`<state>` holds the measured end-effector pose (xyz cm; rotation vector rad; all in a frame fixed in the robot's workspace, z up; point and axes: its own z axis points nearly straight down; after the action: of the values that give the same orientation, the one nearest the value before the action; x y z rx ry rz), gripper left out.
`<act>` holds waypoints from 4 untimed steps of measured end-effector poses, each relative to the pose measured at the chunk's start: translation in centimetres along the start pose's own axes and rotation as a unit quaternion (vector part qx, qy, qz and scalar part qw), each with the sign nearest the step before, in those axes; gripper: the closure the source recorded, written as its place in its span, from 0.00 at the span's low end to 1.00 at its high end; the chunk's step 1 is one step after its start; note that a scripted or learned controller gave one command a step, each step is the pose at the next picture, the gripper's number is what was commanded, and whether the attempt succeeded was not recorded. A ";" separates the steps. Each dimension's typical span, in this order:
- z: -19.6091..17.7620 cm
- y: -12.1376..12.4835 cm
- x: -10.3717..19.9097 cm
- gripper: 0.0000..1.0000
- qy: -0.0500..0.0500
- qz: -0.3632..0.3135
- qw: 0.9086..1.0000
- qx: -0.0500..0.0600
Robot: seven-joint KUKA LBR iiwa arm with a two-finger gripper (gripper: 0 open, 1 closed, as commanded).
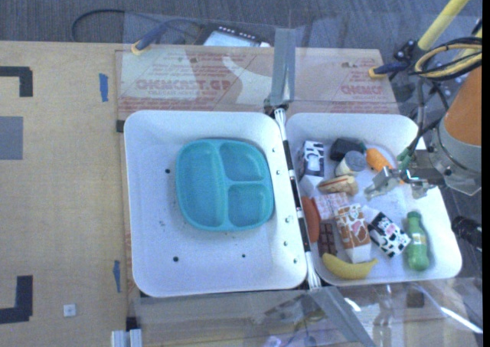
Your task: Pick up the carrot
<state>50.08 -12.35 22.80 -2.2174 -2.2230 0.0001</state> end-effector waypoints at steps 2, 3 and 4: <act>-0.1 -1.0 0.6 0.00 0.000 -0.084 0.996 0.000; 6.1 5.6 -4.4 0.00 -0.001 -0.101 0.995 -0.002; 13.1 11.2 -5.8 0.00 -0.001 -0.170 0.985 -0.002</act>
<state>61.31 -18.14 9.66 -1.8092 -2.5717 -0.0011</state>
